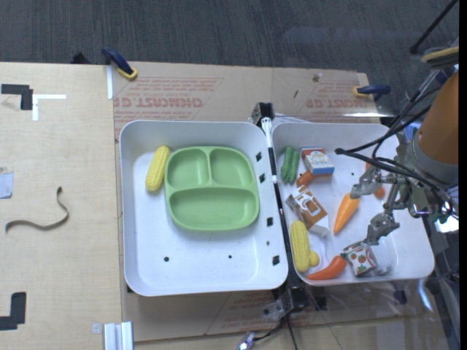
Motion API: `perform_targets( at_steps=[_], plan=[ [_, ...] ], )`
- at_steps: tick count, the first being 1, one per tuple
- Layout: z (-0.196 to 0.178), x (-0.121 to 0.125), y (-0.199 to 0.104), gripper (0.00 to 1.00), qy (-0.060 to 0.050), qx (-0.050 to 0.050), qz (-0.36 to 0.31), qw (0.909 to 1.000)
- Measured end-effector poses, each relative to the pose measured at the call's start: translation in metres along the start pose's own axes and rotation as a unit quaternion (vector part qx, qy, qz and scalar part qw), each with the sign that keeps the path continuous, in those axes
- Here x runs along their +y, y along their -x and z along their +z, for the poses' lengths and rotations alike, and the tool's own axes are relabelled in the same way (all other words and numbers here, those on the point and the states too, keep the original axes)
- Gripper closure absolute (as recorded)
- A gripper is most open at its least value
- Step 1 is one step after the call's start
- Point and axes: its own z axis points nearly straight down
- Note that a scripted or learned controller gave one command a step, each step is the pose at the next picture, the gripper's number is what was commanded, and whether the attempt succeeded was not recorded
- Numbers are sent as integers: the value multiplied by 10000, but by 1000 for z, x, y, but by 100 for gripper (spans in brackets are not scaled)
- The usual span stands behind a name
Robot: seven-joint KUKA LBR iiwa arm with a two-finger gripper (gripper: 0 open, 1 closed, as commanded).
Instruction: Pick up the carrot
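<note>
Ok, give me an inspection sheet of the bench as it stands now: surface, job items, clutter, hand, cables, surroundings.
Surface: two shallow white plastic bins side by side, left bin and right bin, on a cardboard sheet.
Job's things: tapered orange carrot lies in the right bin, not lifted.
Clutter: right bin has a green cucumber, small cartons, yellow corn cob, orange-red pepper. Left bin has a green divided plate and a second corn cob.
Hand: metal two-finger hand low over the right bin, just right of the carrot; finger state unclear.
Cables: black cables run to the wrist.
Surroundings: blue clamps at the cardboard's far edge; dark carpet beyond.
</note>
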Motion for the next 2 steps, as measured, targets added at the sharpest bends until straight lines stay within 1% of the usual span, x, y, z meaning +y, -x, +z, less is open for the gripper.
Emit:
perform_targets(
  at_steps=[1, 2],
  plan=[
    [119, -44, 41, 0, -23, -107, -84, 9999],
    [142, -27, 56, 0, -6, -40, 300, 9995]
  ],
)
